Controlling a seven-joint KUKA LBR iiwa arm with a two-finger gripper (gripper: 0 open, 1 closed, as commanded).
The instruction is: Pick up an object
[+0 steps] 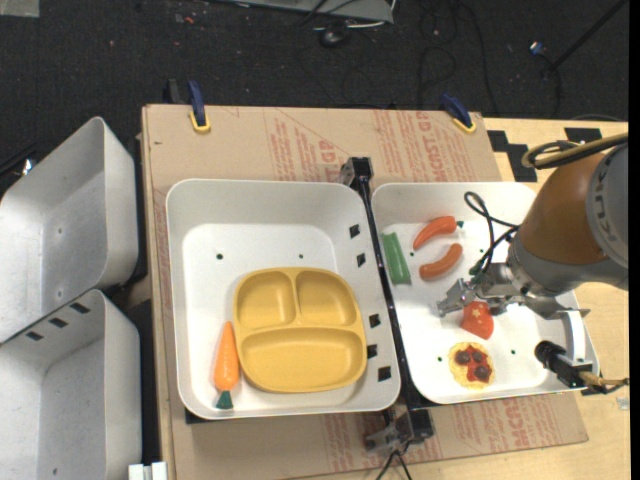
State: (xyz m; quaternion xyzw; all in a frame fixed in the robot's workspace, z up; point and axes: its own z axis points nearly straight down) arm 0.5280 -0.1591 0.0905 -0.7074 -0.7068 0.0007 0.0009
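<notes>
Two shallow white bins sit side by side on a brown cardboard-covered bench, seen from above at a slant. The left bin holds a yellow divided tray with three compartments, set near the bin's middle. An orange carrot lies just beside the tray's left edge, its green end pointing toward the bin's near corner.

The right bin holds several small items. A green stick lies along the bin's left wall. Two sausages rest to its right: a red sausage farther back and an orange-red sausage nearer, both lying at a slant and close together without clearly touching. A small pizza slice, yellow with dark red topping, lies near the bin's front edge. A red chunky object, possibly a pepper or strawberry, sits just behind the pizza slice.

The arm enters from the right, its orange band above the wrist hanging over the right bin. The gripper is low in that bin, directly above and touching or nearly touching the red chunky object. Its metal parts and dark cables overlap here, so how far apart the fingers stand cannot be told, nor whether they have hold of the red object.

Two further white bins stand off the bench at left.
</notes>
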